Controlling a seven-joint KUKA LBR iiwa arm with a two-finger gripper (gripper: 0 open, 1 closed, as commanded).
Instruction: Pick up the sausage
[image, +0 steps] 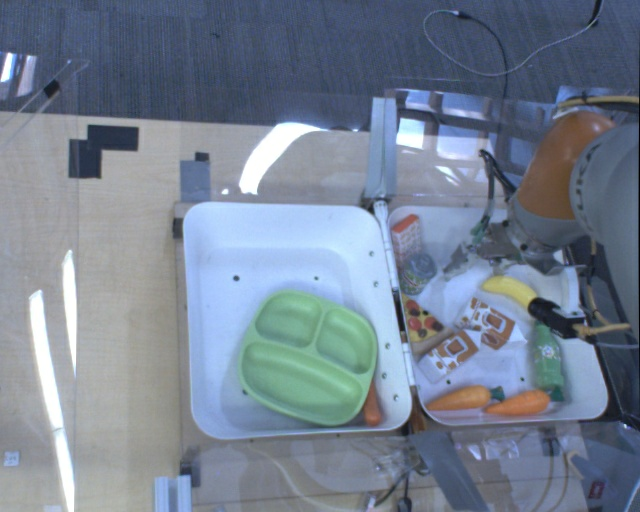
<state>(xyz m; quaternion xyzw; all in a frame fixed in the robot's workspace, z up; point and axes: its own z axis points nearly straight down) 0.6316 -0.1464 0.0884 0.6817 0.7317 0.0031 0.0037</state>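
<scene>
Sausage (372, 408), if the small reddish-brown piece is rightly read as one, lies in the front right corner of the left bin (280, 250), touching the rim of the green plate (310, 358) and close against the wall shared with the right bin (592, 404). It is untouched, so by the look of things the pick has not begun.

The claw (468, 258) hangs over the far part of the right bin, well apart from the sausage and across the dividing wall. Whether it is open or closed cannot be told from this angle, and nothing is seen in it. The reach into the left bin, the grasp and the lift all appear to be left.

Beneath and beside the claw lie a banana (512, 290), two brown-and-white packets (487, 322), a green bottle (547, 362), two carrots (518, 403) and a red-and-white carton (405, 238).

Carton, packets and bottle carry print, but all of it is too small to read. Both bins rest on the pale wooden table (100, 300).
</scene>
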